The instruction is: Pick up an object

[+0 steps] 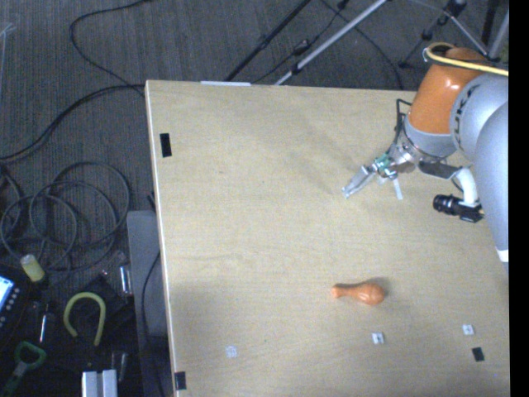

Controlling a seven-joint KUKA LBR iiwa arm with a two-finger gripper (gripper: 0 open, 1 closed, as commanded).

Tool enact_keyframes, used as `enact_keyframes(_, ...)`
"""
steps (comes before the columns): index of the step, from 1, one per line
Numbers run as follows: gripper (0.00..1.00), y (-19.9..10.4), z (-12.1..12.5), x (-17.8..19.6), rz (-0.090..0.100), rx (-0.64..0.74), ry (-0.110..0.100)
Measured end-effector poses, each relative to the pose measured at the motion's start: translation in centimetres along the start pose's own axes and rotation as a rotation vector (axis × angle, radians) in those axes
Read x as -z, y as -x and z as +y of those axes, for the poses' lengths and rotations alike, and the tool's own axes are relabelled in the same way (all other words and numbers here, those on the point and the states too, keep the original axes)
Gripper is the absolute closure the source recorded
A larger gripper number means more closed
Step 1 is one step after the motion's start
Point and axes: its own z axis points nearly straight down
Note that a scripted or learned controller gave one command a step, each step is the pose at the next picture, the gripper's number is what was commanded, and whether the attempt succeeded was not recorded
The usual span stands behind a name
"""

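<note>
An orange object, pear- or gourd-shaped, is being seen lying on its side on the tan bench top, its narrow end pointing toward the bench's left edge and its fat end toward the right. It is sitting in the lower-right part of the bench, untouched, well apart from the gripper. Two small white tags and a small black marker are lying just below and right of the orange object, nearer the bench's bottom edge.

The gripper is being held above the bench's upper-right part, well up from the orange object. Two pale fingers are showing: one is stretching left and slightly down, the other is shorter and pointing downward, so the fingers are spread apart in a fairly wide V. Nothing is being gripped between them; whether the tips are touching the bench cannot be told.

The arm is reaching in from the bench's right side, the orange band sitting above the wrist, the grey link running down the right edge. A black marker is stuck near the bench's upper-left corner. Cables and a yellow-green hook are lying on the floor left of the bench.
</note>
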Motion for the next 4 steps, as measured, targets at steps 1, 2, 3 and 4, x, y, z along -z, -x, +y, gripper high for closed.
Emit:
enact_keyframes(1,0.00,-5.7,2.3,0.0,0.001,0.062,0.001)
enact_keyframes(2,1.00,-5.9,2.4,0.9,0.003,0.062,0.003)
enact_keyframes(3,1.00,-5.1,2.0,10.3,-0.001,-0.079,0.001)
enact_keyframes(4,1.00,-9.4,1.4,9.5,0.001,0.283,0.001)
